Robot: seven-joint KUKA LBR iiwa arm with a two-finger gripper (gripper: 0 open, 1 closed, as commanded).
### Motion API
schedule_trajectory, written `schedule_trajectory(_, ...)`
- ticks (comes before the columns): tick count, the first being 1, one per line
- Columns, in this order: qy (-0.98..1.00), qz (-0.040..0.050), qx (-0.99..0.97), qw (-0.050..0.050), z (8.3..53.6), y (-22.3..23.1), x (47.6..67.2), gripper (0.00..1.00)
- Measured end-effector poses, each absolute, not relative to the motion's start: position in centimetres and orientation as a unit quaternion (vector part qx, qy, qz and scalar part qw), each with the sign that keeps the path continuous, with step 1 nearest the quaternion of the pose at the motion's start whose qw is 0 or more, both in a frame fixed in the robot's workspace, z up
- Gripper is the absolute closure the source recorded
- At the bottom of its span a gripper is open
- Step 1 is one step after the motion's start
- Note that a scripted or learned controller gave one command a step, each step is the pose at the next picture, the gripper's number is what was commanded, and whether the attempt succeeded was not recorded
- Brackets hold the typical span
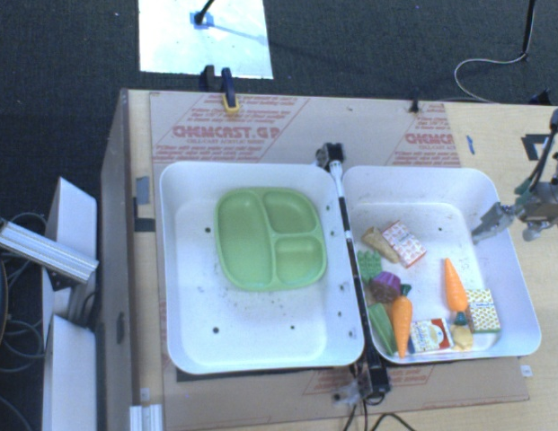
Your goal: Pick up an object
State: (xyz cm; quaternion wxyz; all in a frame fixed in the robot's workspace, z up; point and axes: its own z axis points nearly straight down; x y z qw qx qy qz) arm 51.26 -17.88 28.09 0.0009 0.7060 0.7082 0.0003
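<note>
The right white bin (440,191) holds several toy foods. A pale cheese wedge (377,241) lies beside a red-and-white box (404,243) near the middle. Below them are a green piece (368,263) and a purple piece (386,287). One carrot (402,323) lies by the divider next to a green vegetable (380,321), and a second carrot (454,285) lies further right. A chequered yellow-green box (482,311) and a red-and-white packet (427,335) sit at the front. My gripper (494,223) hangs over the bin's right rim, above and to the right of the second carrot, with nothing seen in it.
The left white bin (189,330) holds a green divided plate (270,239). A black clamp bar (346,241) runs between the two bins. The bench edge lies just past the right bin, and a cable (494,61) trails at the back right.
</note>
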Motion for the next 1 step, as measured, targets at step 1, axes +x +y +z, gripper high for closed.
schedule_trajectory(1,0.708,-0.0005,0.706,-0.001,11.1,-12.88,54.79,0.0)
